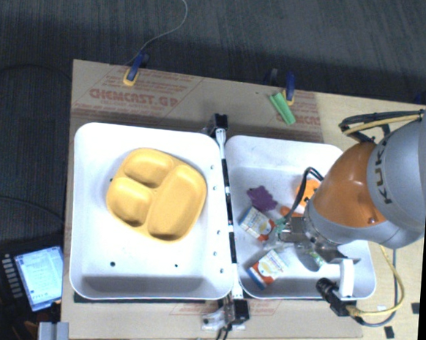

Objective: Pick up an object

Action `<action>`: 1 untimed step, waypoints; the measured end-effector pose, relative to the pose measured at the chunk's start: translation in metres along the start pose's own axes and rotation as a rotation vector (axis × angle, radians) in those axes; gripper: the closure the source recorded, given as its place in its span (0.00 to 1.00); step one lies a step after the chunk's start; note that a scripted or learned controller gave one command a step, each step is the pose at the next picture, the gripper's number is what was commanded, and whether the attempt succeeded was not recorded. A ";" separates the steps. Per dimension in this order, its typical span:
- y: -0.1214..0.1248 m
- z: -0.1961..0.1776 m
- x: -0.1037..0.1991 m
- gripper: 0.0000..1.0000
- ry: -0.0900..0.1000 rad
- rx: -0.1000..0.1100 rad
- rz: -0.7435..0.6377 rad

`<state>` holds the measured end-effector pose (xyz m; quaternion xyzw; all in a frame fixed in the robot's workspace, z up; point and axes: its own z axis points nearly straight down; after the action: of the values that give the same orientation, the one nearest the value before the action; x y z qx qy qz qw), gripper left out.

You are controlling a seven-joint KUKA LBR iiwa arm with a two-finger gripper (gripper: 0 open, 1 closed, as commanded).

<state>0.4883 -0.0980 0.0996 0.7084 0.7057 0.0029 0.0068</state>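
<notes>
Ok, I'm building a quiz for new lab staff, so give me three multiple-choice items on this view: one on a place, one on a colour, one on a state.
1. Where does the yellow tray lie?
A. left bin
B. right bin
C. bare bench

2. What colour is the clip on the board behind the right bin?
A. red
B. green
C. black

3. Where is the arm's wrist?
A. above the left bin
B. above the right bin
C. off the bench

Key: A, it fills the left bin; B, bright green; B, its orange band overhangs the right bin.
</notes>
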 end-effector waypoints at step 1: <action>0.056 -0.085 0.079 1.00 0.006 0.013 -0.006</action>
<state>0.5430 -0.0191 0.1848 0.7064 0.7078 0.0004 0.0002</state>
